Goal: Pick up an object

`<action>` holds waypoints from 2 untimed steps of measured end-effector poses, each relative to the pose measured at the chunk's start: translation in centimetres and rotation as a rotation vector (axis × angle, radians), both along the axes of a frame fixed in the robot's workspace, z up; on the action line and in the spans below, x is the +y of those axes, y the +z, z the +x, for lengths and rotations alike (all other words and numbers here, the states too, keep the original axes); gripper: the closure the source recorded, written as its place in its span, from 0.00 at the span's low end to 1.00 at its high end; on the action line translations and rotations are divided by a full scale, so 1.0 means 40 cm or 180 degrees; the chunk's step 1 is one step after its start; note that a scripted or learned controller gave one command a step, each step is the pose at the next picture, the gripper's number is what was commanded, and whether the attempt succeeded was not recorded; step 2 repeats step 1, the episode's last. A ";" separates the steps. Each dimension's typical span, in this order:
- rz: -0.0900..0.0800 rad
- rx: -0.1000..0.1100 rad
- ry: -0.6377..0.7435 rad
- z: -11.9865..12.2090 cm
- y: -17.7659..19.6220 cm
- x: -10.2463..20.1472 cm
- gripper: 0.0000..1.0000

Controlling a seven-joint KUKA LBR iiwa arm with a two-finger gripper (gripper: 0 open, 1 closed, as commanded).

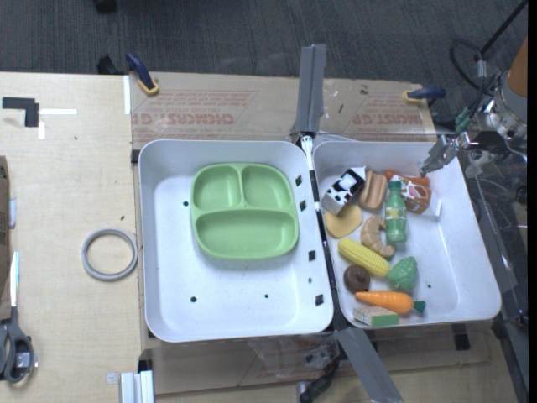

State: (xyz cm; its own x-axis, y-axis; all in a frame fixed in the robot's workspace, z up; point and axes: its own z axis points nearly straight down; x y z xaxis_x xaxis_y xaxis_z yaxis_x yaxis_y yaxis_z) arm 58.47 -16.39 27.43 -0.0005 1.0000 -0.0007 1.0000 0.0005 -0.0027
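Over the right white bin's [470, 225] far right corner the two-finger gripper [438, 159] hovers (jaw state: cannot tell); better descend squarely onto the upright green plastic bottle [395, 215], clear of neighbours

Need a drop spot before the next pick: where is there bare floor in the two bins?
Left bin: a wide bare strip below the green divided plate, and a narrower one along its left wall. Right bin: bare along the right side, beyond the green bottle and carrot. Its left half is crowded with toy food.
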 end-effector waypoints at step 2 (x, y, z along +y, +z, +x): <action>0.0001 -0.0006 0.0376 -0.011 -0.452 -0.039 0.00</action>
